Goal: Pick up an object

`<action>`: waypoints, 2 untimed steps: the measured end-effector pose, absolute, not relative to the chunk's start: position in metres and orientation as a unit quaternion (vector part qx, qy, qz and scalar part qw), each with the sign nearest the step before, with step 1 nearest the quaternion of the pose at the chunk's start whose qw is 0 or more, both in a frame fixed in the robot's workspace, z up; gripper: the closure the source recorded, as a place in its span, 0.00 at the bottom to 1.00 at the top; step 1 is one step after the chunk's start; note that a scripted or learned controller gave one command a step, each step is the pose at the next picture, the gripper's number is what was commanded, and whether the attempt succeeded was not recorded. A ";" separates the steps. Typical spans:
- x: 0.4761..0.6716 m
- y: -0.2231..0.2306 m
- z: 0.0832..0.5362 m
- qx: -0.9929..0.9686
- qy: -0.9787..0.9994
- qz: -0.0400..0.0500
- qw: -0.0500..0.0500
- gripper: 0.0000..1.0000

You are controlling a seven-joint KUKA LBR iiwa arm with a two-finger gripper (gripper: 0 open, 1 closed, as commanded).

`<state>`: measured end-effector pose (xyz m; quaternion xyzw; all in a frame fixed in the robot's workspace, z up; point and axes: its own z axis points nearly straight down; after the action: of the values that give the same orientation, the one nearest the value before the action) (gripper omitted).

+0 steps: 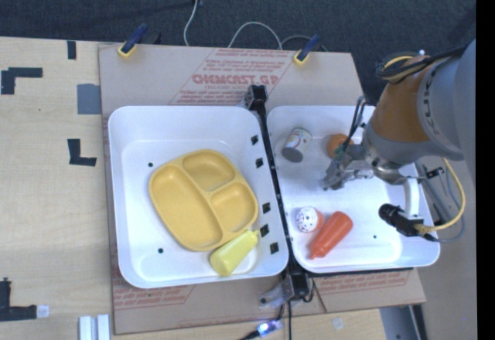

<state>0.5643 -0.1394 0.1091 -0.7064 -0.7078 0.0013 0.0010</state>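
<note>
The gripper point(336, 178) hangs low inside the right bin point(402, 257), nothing visibly between its fingers (how far apart they stand cannot be told). Below it, near the bin's front wall, lie an orange carrot point(331, 233) and, just left, a spotted white ball point(307, 219).

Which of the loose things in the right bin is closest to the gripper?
The small orange ball, just left of the gripper near the bin's far side. The grey cup, spotted white ball and orange carrot lie farther off.

bright even overhead light, soft short shadows, mild glare on white bins point(124, 176), slightly soft focus
</note>
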 end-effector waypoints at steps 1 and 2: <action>0.555 -0.138 0.163 -0.707 -0.707 -0.001 -0.001 1.00; 0.550 -0.138 0.207 -0.707 -0.708 0.000 -0.001 1.00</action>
<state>0.5500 -0.1385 0.2066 -0.7066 -0.7076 -0.0004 -0.0007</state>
